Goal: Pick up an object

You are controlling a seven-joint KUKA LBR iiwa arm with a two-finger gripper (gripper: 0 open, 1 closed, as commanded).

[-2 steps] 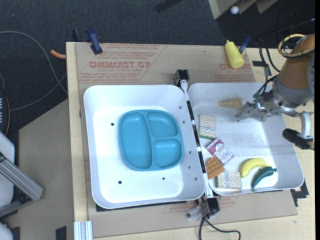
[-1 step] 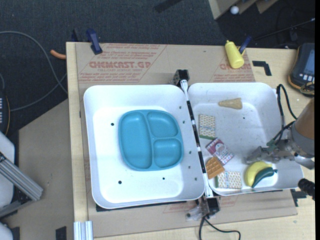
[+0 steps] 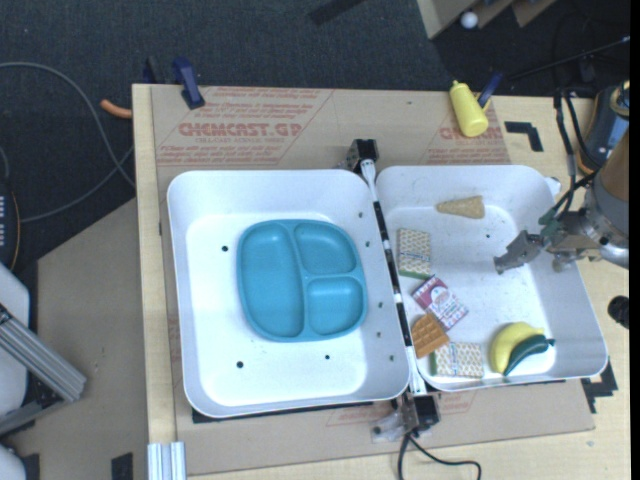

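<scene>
The left bin (image 3: 200, 268) holds a blue divided plate (image 3: 300, 278). In the right bin (image 3: 560, 298), packets crowd the 9 o'clock wall: a cracker packet (image 3: 414, 252), a pink wrapper (image 3: 440, 303), a waffle piece (image 3: 428, 335). A banana (image 3: 515, 346) lies toward 5 o'clock, a tan wedge (image 3: 461, 207) toward 12. The claw (image 3: 515, 253) hangs over bare floor, nothing held; its opening I cannot tell. The banana is nearest, at the claw's 6 o'clock, long axis slanting 1 to 7.
</scene>
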